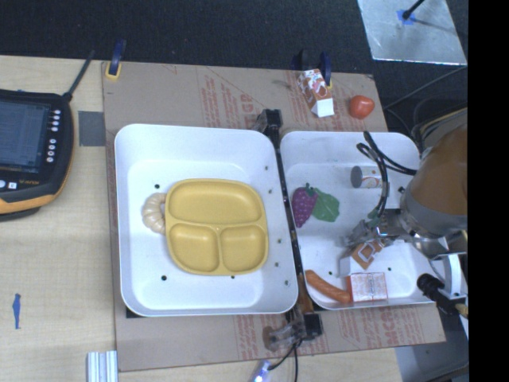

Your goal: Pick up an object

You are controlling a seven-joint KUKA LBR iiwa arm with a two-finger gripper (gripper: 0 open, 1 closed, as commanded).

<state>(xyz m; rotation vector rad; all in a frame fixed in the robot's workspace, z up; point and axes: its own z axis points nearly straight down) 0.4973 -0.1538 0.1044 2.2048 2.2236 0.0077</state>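
The gripper (367,241) hangs low in the right bin (326,146), fingers seemingly closed around a small brown-and-white carton (367,252). To lift cleanly, rise straight up, clear of the red-and-white box (368,286) just nearer and the sausage (326,286) to its left.

arm (441,185) cut off at the right edge, upper part out of frame | gripper (367,241) buried in cables, can't make out the fingers | pendant (28,150) clipped by left edge | small carton (367,251) half hidden under gripper | beige thing (153,212) mostly tucked behind yellow tray (216,225)
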